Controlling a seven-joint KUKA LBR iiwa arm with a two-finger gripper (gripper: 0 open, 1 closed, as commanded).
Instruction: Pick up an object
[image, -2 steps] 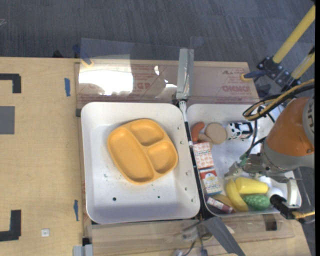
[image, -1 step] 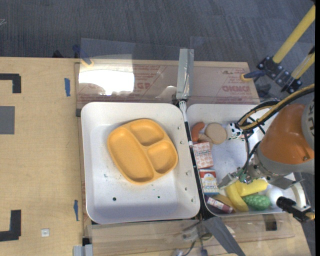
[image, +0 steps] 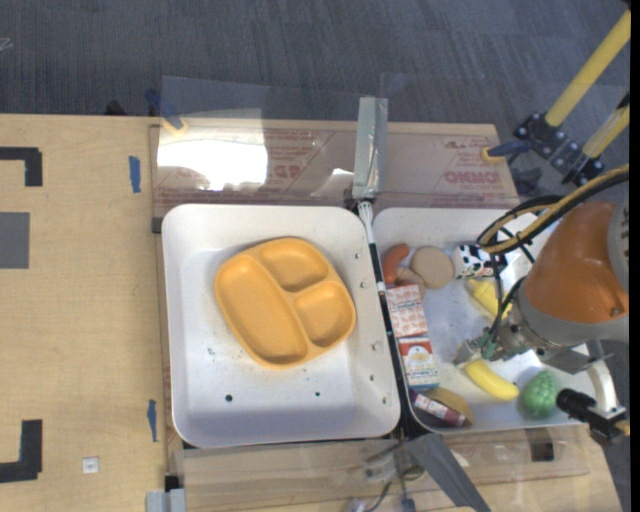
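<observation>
Banana (image: 491, 379) lies in right bin (image: 450, 222), just beside end effector (image: 484, 348); finger state cannot be told.

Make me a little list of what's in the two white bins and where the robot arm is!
left bin: holds an orange plate with three sections
right bin: holds toy food and small boxes
carton: lies along the right bin's left wall
banana: near the right bin's front
green toy: right of the banana
round tan piece: near the right bin's back
robot arm: over the right bin's right side
claw: hidden under the arm; open or shut can't be told
</observation>
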